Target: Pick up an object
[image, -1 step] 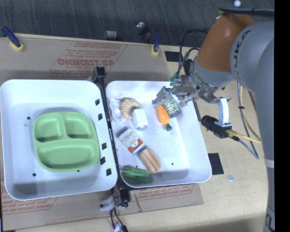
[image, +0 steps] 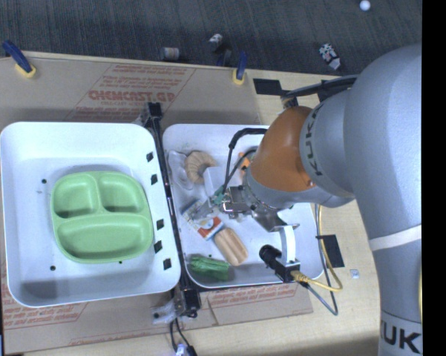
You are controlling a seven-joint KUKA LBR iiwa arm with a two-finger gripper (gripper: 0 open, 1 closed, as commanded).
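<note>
The smooth grey arm (image: 371,147) is reaching over the right white plastic bin (image: 179,141); its pincer (image: 221,202) is hanging above clutter, grip state unclear. A glossy green compartment tray (image: 102,216) is lying left.

- This is a robot lab bench, no home kitchen: a big grey industrial arm (image: 371,147) with an orange band reaches over it.
- Brown cardboard (image: 133,87) covers the bench, held by blue clamps (image: 18,58).
- Two white bins (image: 15,199) sit side by side, cables (image: 323,273) trailing, dark carpet (image: 96,13) beyond.
</note>
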